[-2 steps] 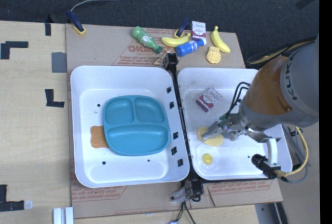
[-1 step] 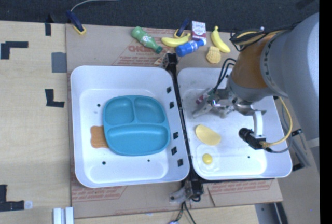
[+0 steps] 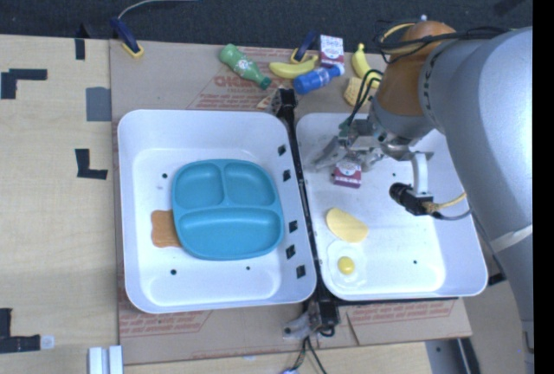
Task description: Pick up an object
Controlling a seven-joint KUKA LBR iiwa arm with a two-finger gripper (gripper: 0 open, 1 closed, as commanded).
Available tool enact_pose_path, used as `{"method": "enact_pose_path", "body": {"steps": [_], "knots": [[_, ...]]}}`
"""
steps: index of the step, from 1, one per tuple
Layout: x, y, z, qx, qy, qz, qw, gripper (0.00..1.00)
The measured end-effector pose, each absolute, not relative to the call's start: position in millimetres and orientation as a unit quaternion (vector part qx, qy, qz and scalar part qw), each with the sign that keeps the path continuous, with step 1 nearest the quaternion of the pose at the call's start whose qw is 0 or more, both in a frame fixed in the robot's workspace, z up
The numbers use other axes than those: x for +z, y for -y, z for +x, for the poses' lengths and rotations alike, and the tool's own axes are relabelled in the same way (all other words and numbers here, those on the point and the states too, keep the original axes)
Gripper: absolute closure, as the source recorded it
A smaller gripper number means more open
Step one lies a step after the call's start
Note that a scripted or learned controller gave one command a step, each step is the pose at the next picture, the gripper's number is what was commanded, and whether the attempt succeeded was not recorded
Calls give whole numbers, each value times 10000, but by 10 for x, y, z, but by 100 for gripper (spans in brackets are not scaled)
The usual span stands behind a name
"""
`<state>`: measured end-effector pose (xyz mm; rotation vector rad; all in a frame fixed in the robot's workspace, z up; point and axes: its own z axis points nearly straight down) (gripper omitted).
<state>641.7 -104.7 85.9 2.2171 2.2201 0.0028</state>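
Right bin [image 3: 450, 264]: hand [image 3: 346, 157] over small red-and-white box [image 3: 347, 176]; grip state unclear, cannot tell.

right bin [image 3: 450, 273]: open floor at 5 o'clock; arm [image 3: 476, 104] blocks 1 o'clock, yellow chip [image 3: 347, 225], fried egg [image 3: 346, 265] crowd 8 o'clock.

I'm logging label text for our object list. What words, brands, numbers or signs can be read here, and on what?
None can be read.
Cardboard sheet under the bins: red printing, too blurred to read.
Small carton by the gripper: red and white markings, too small.
Small box behind the bins: pattern, illegible.
Green bottle: label illegible.
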Motion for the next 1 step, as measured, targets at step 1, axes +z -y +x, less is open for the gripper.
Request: {"method": "enact_pose_path", "body": {"steps": [1], "knots": [[959,1047,6416,6,-7077,7065,18,100]]}}
